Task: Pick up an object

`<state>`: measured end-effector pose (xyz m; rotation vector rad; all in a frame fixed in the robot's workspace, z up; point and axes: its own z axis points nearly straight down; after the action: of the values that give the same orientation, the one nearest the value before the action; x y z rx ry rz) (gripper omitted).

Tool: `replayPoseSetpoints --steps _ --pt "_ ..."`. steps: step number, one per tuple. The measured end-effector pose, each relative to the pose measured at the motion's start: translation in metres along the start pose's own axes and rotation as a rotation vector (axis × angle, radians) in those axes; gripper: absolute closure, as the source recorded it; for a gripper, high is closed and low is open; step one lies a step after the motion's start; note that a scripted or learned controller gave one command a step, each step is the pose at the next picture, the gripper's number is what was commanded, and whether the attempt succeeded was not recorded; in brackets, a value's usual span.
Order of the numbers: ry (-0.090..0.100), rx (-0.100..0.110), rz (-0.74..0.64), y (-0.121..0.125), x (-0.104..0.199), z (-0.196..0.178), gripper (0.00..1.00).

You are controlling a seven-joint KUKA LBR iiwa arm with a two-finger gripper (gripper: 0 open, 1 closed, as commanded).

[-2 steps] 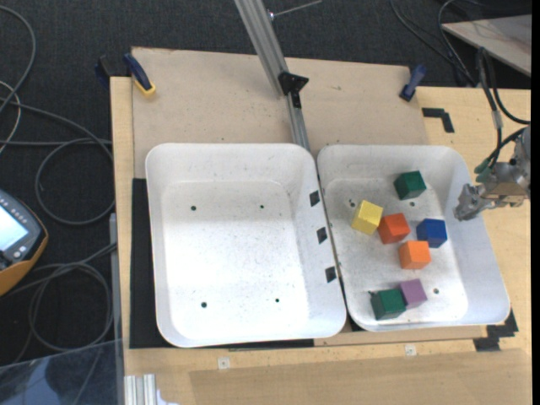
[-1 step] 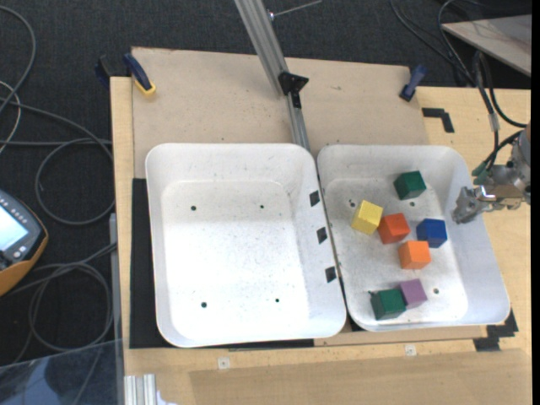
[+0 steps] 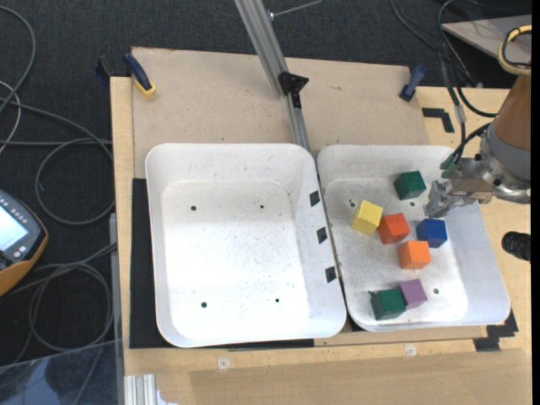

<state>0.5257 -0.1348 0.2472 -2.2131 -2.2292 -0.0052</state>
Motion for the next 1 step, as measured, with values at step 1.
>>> replayPoseSetpoints --steps 1 --pt "0.001 0.003 0.001 0.0011 0.0517 0.0096 1.0"
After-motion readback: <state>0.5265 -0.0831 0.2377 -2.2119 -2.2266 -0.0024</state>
